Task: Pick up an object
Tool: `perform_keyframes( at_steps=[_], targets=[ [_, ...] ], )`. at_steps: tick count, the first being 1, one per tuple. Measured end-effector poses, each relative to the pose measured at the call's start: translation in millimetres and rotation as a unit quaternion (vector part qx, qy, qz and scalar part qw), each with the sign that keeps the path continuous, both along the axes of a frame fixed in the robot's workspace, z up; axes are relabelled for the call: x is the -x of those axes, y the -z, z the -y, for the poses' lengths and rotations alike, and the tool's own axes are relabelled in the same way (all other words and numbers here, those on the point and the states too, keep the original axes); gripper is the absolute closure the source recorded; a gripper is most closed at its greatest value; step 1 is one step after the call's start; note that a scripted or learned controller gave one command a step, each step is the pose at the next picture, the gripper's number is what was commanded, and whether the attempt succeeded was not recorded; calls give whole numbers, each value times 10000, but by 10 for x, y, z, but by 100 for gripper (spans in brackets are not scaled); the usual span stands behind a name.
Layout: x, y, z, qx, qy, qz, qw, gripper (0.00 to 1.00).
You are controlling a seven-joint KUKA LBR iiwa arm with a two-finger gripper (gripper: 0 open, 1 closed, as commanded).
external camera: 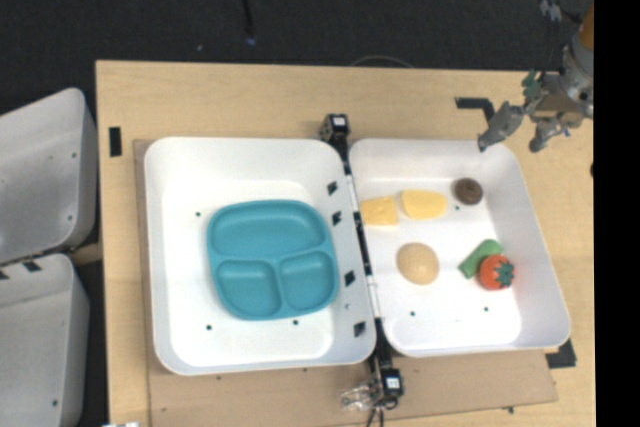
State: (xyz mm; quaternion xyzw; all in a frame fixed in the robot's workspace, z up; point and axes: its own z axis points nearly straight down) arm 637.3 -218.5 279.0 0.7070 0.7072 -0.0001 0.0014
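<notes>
We see the tool (515, 127) at the upper right of the view, hanging over the far right corner of the right bin (535, 245). Its two fingers (494, 130) are spread apart, with nothing between them, so it is released and carrying nothing.

The things it could pick up all lie in the right bin, nearer to us and to the left of the tool. Closest to it is a small dark brown round piece (467, 190), below the tool and slightly left, near the bin's far wall. Beside that, further left, sit two yellow pieces: a rounded yellow block (423, 205) and a paler yellow wedge (378, 211), nearly touching each other, the wedge close to the divide between the bins. Below them lies a tan ball-shaped item (418, 263), apart from the rest. To its right, near the bin's right wall, a red toy fruit (495, 272) touches a green piece (479, 256).

The left bin (165, 245) holds a teal divided plate (271, 258), lying flat with three compartments. Both bins rest on the light wooden counter (250, 95).
</notes>
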Motion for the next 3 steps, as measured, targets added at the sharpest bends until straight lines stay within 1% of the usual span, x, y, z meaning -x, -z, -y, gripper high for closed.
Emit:
perform_keyframes(
  at_steps=[1,2,3],
  targets=[
    [32,422,-1,2,11,-20,10000,0],
    [56,1039,64,-1,24,-27,10000,0],
    [91,1461,70,1,41,-21,10000,0]
  ],
)
